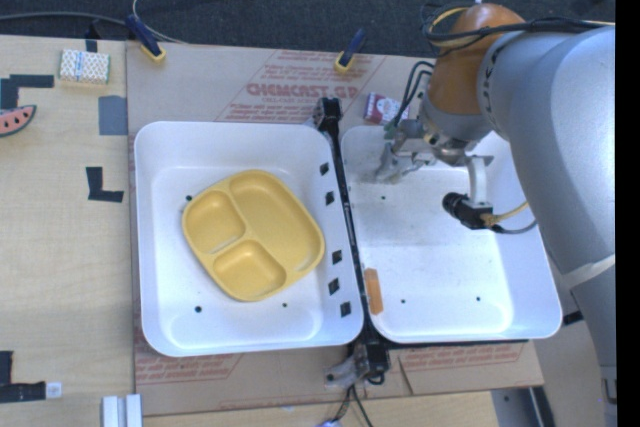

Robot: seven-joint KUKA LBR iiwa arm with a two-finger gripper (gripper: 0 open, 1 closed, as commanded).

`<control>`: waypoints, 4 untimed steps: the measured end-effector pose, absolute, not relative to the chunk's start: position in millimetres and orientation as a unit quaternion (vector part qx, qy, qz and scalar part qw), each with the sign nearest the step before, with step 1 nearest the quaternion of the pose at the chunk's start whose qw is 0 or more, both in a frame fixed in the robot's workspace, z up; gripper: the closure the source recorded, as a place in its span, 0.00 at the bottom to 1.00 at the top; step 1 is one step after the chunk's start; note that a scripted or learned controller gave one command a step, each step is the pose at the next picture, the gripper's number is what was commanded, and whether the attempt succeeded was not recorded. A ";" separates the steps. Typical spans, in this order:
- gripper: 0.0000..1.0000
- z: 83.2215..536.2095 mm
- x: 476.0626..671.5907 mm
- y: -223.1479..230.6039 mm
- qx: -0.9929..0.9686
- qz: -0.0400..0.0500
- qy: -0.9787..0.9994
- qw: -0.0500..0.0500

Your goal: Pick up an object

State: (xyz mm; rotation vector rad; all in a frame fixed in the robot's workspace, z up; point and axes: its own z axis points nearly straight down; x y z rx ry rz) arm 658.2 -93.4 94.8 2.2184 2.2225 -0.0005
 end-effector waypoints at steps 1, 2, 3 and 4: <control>0.00 94.6 658.1 -93.4 0.706 0.000 0.708 0.001; 1.00 104.0 658.1 -92.5 0.706 0.000 0.708 0.000; 0.00 103.8 658.0 -92.5 0.706 0.000 0.708 0.000; 1.00 113.0 658.0 -91.6 0.706 0.000 0.708 -0.001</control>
